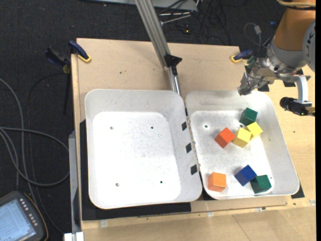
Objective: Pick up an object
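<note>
the two-finger gripper (247, 88) hangs over the right white bin's (281, 149) far edge, grip state unclear. nearest, a green wooden cube (248, 116) looks light and rigid; pinch opposite flat faces.

High slanted view over both bins (95, 104)

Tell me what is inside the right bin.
The right bin holds seven blocks: two green, two yellow, two orange, one blue. Nothing visibly hides under them.
</note>
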`<state>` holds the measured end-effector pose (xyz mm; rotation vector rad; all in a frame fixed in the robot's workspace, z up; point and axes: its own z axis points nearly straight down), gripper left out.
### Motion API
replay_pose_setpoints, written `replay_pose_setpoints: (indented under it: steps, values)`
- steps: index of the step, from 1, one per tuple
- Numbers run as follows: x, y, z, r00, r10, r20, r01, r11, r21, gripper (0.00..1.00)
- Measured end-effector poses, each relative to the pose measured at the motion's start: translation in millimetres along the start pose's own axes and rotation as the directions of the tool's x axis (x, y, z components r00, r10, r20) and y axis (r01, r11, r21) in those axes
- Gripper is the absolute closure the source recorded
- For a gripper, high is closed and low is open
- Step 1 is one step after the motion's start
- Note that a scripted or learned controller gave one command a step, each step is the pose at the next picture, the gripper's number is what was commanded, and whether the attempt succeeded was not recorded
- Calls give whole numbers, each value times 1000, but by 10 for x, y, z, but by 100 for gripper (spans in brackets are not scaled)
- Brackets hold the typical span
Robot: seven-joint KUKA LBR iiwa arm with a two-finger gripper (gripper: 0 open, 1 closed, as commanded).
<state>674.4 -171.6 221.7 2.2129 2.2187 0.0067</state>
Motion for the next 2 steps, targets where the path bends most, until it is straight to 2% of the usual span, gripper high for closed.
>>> replay_pose_setpoints:
  steps: [1,2]
  values:
    - [633,9,-89,1000,-6,-5,6,1000,7,100]
    - [1248,20,-27,1000,-6,-5,6,1000,9,100]
